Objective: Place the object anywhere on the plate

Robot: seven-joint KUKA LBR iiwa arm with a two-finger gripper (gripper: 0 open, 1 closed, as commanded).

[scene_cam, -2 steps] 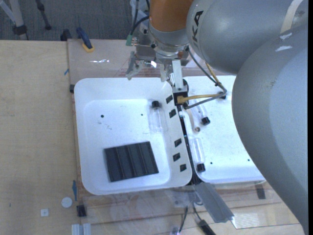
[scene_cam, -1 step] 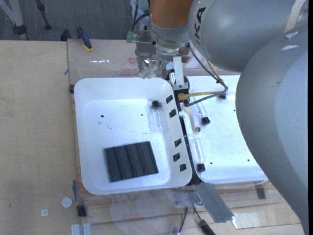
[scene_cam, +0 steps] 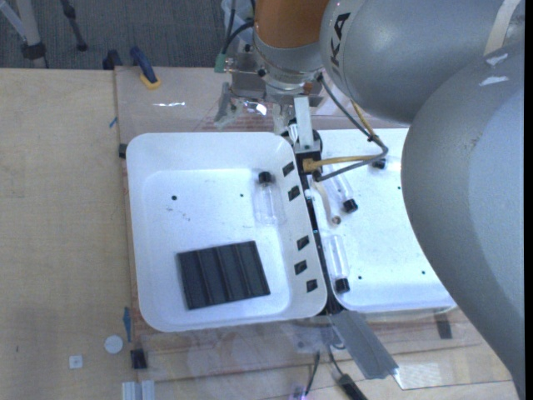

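Clear vial [scene_cam: 266, 198], black-capped and lying on its side, is pictured at about 2 o'clock in the left bin [scene_cam: 137, 223], well apart from the black plate [scene_cam: 223, 275] on which it is to be placed. The plate, a flat dark rectangle ribbed by lengthwise grooves, is set slightly askew towards 6 o'clock in the same shallow white bin. Its whole top is left bare, so a drop anywhere on it should serve. The claw [scene_cam: 250, 105] is seen beyond the bin's 12 o'clock rim, above the pale wooden tabletop [scene_cam: 58, 182]. The vial is not held by it, and whether it is apart or together cannot be told. Two similar vials [scene_cam: 341, 197] are seen in the right bin [scene_cam: 391, 257], close to the shared rim at its 9 o'clock side. The vial's smooth round wall is judged liable to roll, though it may be steadied by the plate's grooves. The pick-up is judged not yet made.
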